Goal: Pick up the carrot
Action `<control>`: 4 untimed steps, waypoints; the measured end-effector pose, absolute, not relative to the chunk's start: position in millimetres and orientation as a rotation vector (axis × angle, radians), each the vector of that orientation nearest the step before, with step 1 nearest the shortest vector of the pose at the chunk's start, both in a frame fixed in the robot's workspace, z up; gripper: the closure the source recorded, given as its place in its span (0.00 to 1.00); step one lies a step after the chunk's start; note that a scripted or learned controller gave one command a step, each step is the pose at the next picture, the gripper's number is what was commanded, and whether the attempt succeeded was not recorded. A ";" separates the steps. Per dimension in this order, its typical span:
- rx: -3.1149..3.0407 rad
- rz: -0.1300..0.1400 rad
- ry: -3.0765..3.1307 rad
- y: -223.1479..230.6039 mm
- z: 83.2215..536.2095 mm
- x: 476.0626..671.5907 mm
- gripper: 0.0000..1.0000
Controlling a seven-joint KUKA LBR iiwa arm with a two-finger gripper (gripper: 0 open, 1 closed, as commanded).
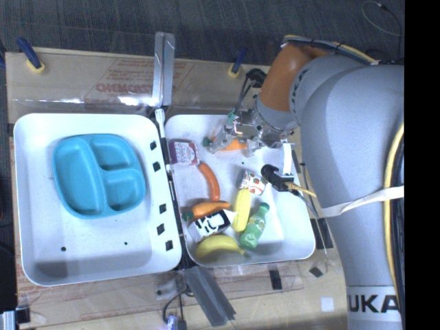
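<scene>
A blue sectioned tray [100, 174] lies in the left white bin [41, 253]. The right bin [299, 243] holds a banana [216, 246], a green bottle [253, 227], a yellow corn cob [241, 210] and a sausage [209, 179].

Grey arm [344, 150] reaching in from right, orange band showing above wrist. Gripper [230, 137] sitting low at far side, pointing left; jaws gripping small orange piece.

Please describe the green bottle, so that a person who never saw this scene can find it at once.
Look in the right white bin, at the cluster of food near its front edge. The green bottle lies there tilted, between the yellow corn cob and the banana. It is the only green thing in the bin.
</scene>
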State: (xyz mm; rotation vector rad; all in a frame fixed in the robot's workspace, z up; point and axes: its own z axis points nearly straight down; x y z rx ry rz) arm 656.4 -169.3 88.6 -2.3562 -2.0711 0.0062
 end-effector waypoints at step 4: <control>-2.807 0.046 -1.375 -176.5 86.3 648.8 0.00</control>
